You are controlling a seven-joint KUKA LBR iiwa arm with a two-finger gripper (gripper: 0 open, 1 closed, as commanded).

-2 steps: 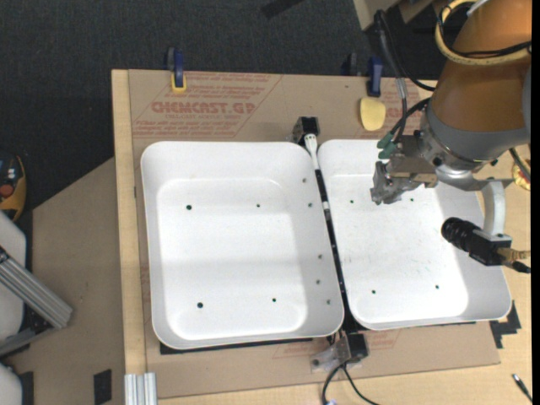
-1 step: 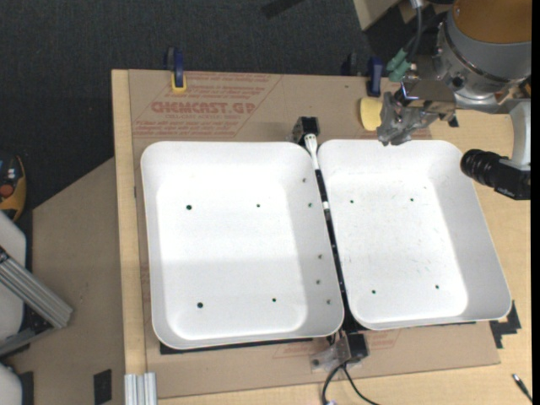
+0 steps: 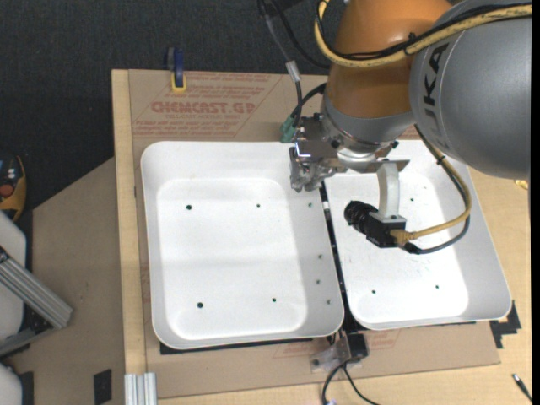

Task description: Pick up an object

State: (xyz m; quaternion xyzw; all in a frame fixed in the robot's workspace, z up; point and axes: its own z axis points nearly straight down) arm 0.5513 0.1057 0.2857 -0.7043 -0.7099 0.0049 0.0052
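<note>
My tool (image 3: 305, 175) hangs over the far right corner of the left bin (image 3: 169, 226), beside its seam with the right bin (image 3: 456, 285). Tool state: I cannot tell. My wrist (image 3: 371, 99) hides the surface beneath, so I cannot tell where the thing to pick lies.

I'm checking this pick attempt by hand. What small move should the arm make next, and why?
Probably lift straight up a little. The gripper sits low over the seam between the left bin and right bin, and I can make out no object at it; rising would show whether anything came with it.
</note>
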